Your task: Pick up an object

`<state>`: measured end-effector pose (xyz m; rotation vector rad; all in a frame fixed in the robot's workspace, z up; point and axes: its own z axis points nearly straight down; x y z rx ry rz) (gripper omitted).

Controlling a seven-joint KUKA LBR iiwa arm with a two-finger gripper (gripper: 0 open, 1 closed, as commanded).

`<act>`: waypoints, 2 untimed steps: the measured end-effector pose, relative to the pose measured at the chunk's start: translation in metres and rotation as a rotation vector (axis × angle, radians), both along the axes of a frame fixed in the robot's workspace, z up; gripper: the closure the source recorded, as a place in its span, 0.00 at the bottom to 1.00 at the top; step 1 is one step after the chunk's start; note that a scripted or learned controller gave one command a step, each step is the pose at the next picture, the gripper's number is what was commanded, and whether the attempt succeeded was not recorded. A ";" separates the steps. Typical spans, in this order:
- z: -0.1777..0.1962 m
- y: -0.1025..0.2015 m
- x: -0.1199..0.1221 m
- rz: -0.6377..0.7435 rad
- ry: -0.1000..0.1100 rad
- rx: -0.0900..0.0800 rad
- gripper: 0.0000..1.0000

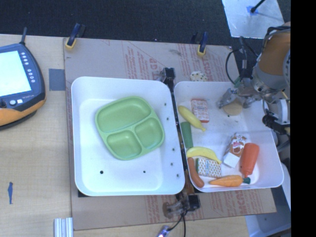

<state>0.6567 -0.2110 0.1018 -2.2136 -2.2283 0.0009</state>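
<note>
My gripper (238,100) hangs low over the far right corner of the right bin (269,132), its two grey fingers spread open. A small tan piece (232,108) lies right under them, between the fingertips but not clamped. Elsewhere in this bin lie a pink packet (200,109), two yellow bananas (191,117) (203,153), a green cucumber (186,135), a small printed box (210,168), a sausage (194,173), a carrot (227,181), an orange-red vegetable (249,159) and a wrapped snack (238,144).
The left bin (84,147) holds a green divided plate (130,127). A teach pendant (17,83) rests on the bench at far left. Clamps (73,36) (201,43) pin the cardboard at the back. A small spotted disc (198,76) lies behind the right bin.
</note>
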 end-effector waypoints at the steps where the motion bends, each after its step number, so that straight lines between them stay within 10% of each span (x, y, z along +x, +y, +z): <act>1: -0.003 0.000 0.000 0.000 0.001 0.001 0.00; 2: -0.006 0.000 0.000 0.000 0.002 0.001 0.00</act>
